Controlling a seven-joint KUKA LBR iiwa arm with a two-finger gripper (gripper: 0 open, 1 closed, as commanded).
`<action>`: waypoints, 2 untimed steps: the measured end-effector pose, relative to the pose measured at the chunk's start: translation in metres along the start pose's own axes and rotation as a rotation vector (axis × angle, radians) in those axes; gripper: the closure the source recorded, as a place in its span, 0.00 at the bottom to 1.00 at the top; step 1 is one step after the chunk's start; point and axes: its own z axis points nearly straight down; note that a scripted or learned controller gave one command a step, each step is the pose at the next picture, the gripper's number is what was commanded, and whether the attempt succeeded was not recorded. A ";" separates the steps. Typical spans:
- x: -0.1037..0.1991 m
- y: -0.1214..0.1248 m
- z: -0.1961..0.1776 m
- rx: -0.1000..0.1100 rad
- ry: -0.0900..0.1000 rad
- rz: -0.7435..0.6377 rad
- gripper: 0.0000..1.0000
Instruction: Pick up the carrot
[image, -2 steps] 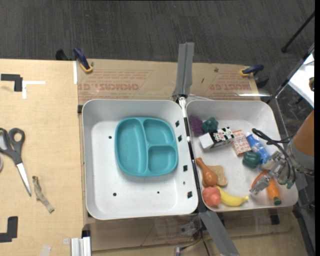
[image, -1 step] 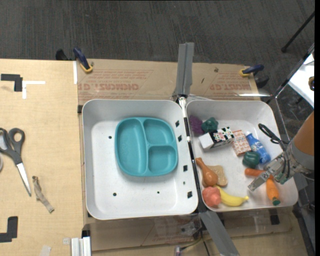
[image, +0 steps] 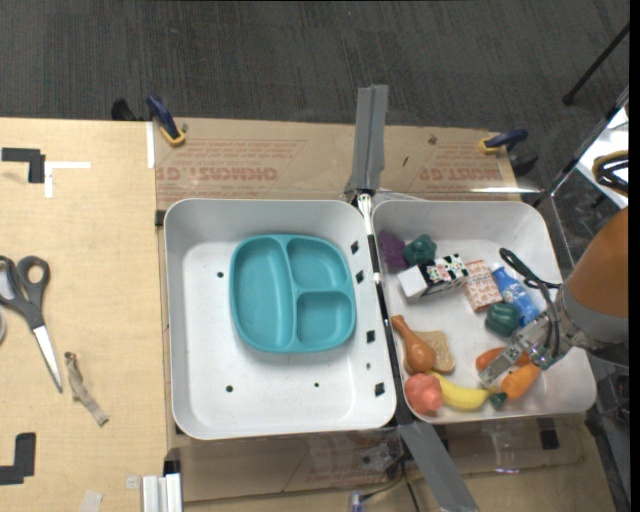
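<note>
Right bin (image: 540, 215), near-right corner: you find the carrot (image: 519, 380), a short orange toy piece lying among the clutter. A second orange sliver (image: 489, 358) sits just to its left; whether it belongs to the carrot or is a separate item you cannot tell.

Claw (image: 512, 360): it hangs low over that same corner, touching or nearly touching the carrot's far side. Whether it is spread or pressed together you cannot tell, and nothing shows the carrot pinched in it.

Handling, as a judgement: the carrot looks like hard moulded plastic, so light, stiff, smooth and inclined to slip or roll. Take hold across its thick middle, square to its length, not at a tapered end.

Axis: the long axis seems to run from near-left to far-right at a slant; which end is the tip you cannot make out, as the claw covers part of it.

Neighbours: a yellow banana (image: 462, 395) lies just to the left, a red fruit (image: 424, 393) beyond it, and a dark green block (image: 502, 319) on the far side. The bin wall is near, leaving you little room on the right.

Left bin (image: 190, 300): a teal divided plate (image: 293, 293).
</note>
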 end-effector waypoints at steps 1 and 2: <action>0.000 0.001 -0.009 0.000 -0.001 -0.004 1.00; 0.000 0.001 -0.009 0.000 -0.001 -0.004 0.00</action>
